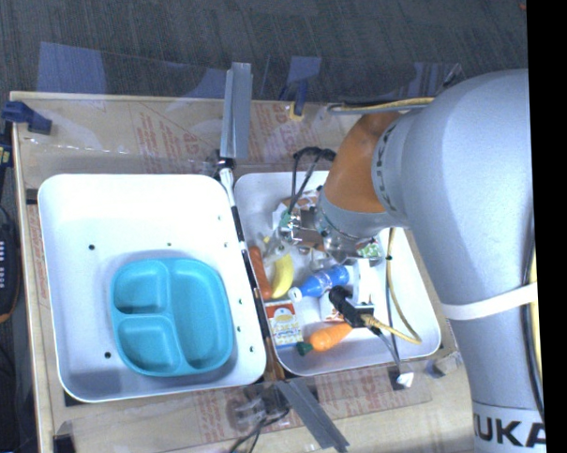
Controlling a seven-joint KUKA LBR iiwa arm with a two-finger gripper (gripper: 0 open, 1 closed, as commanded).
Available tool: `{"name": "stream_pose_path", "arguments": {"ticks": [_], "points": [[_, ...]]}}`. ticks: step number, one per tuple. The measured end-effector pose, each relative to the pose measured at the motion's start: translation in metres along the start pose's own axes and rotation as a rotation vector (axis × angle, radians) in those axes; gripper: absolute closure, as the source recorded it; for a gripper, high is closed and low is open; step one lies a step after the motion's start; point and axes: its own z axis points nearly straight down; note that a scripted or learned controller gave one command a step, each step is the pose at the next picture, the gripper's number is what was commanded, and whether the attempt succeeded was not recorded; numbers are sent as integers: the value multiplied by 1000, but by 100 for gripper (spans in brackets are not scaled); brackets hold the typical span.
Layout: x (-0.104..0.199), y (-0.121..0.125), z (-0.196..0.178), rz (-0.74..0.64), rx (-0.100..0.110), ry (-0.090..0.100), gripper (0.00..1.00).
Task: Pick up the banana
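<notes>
The banana (282, 275) is small and yellow and lies near the left wall of the right bin (420, 342), among other items. My gripper (304, 235) hangs low over the upper middle of that bin, just above and to the right of the banana. Its tip is lost among cables and clutter. Nothing can be seen held in it. The grey arm with its orange band (356, 171) covers the bin's right side.
A blue bottle (323, 283), a carrot (328, 337), a red and white carton (282, 322) and a reddish stick (258, 269) crowd around the banana. The left bin (68, 240) holds a blue divided plate (172, 315). A metal divider (233, 110) stands between the bins.
</notes>
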Motion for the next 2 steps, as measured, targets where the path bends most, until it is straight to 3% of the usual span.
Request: {"name": "stream_pose_path", "arguments": {"ticks": [1, 2], "points": [[0, -1, -9, -5, 5, 0, 100], [36, -9, -158, 262, -4, 2, 100]]}}
